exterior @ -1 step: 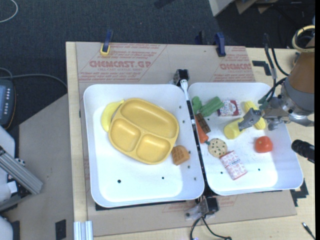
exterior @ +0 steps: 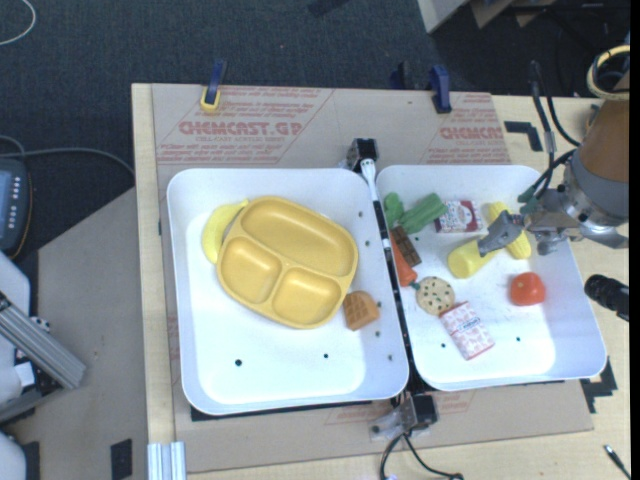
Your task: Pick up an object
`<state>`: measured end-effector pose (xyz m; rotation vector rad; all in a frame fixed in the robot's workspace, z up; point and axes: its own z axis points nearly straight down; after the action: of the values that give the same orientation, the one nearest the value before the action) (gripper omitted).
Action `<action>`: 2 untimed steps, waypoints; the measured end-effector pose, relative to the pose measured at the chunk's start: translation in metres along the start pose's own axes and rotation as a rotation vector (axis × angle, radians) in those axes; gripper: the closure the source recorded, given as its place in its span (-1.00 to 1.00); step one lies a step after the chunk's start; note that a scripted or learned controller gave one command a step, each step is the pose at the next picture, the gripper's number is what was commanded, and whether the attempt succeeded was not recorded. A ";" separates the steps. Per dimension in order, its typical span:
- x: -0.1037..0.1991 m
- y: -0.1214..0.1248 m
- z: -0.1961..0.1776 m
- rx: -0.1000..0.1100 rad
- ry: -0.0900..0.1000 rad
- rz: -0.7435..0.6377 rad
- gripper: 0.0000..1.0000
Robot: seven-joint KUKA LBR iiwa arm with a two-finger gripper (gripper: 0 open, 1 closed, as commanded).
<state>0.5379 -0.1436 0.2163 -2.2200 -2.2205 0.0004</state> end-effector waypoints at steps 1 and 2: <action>0.002 -0.007 0.045 0.006 0.001 0.001 -1.00; 0.000 -0.017 0.093 0.006 0.002 0.001 -1.00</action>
<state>0.5206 -0.1434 0.1228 -2.2173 -2.2158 0.0050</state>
